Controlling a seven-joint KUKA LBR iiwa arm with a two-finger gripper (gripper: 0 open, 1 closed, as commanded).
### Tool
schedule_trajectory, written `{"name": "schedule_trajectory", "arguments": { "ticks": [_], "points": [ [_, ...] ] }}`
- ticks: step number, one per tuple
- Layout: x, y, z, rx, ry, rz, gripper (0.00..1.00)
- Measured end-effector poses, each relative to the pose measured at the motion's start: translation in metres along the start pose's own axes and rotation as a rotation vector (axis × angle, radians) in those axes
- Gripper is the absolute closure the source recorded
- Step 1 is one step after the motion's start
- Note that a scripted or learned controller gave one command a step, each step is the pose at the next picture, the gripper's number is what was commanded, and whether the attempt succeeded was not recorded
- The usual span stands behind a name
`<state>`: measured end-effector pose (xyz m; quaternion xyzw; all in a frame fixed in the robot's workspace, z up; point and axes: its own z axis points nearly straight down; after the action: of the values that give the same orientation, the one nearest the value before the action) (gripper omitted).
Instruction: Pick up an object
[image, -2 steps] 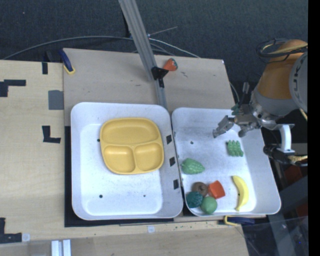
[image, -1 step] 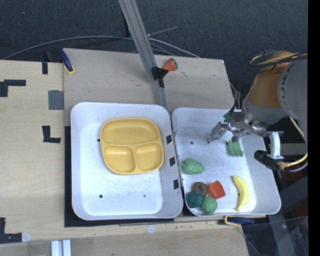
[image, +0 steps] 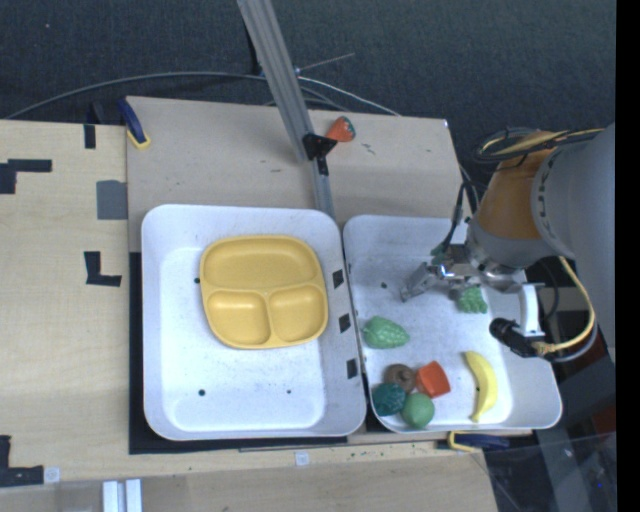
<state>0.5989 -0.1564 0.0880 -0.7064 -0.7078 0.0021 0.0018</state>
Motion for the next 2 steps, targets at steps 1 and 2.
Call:
{"name": "schedule_trajectory", "arguments": {
  "ticks": [1,2],
  "points": [
    [0.000,0.001,-0.013,-0.003,0.000,-0.001,1.00],
    [-0.003,-0.001,-0.076,-0.010,-0.001,0.001,1.00]
  ]
}}
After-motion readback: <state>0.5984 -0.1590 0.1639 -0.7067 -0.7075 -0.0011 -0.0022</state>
